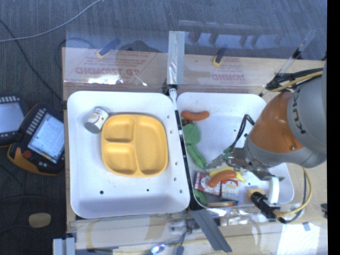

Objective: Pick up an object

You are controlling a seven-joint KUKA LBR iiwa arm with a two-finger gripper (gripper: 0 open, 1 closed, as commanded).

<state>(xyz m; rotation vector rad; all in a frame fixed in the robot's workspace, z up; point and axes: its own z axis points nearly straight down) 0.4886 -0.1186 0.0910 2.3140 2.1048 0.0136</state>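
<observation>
The things I could pick lie in the right bin (212, 101), crowded toward its near edge: an orange, pepper-like piece (220, 176) rests on a red-and-white packet (204, 184), with a yellow piece (219, 170) just beside it and a pencil-like stick (222, 203) along the bin's near wall. A green leafy toy (192, 141) runs down the left side of that bin, and an orange sausage-shaped toy (195, 115) lies alone near the far wall, well apart from the pile. My claw (229, 162) sits low over the pile, just beside the orange piece, but my wrist and its fittings cover it, so I cannot tell whether it is released or clenched, nor whether anything is in it. My grey arm with its orange band (276, 129) comes in from the right, above the bin. In the left bin (79, 195), a yellow divided plate (134, 145) lies flat in the middle, and a small can (96, 119) lies tipped at the plate's far left corner. Both bins sit side by side on the desk (122, 68)
</observation>
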